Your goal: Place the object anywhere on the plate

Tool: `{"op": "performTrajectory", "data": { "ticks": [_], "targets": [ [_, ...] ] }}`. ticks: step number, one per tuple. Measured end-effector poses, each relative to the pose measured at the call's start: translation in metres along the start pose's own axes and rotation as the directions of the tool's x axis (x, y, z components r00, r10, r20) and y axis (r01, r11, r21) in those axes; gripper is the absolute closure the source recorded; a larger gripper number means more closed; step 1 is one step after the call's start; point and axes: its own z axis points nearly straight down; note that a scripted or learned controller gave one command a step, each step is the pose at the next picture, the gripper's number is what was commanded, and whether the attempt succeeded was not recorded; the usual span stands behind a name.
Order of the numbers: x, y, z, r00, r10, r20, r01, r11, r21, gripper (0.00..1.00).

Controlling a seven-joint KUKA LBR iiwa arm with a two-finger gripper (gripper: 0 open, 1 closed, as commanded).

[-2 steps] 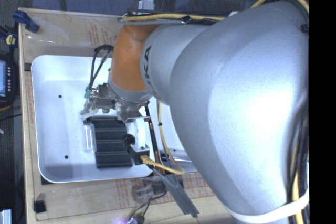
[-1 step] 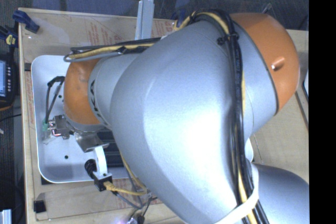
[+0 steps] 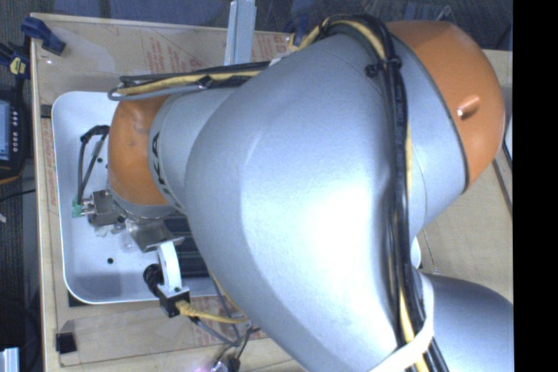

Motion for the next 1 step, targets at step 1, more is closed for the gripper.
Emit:
{"op": "performTrajectory", "data": {
  "ticks": [1],
  "targets": [
    [-0.0406, -0.016, -0.0899, 0.778, -0.628, 0.003, 0.628, 0.778, 0.002, 1.0]
  ]
}}
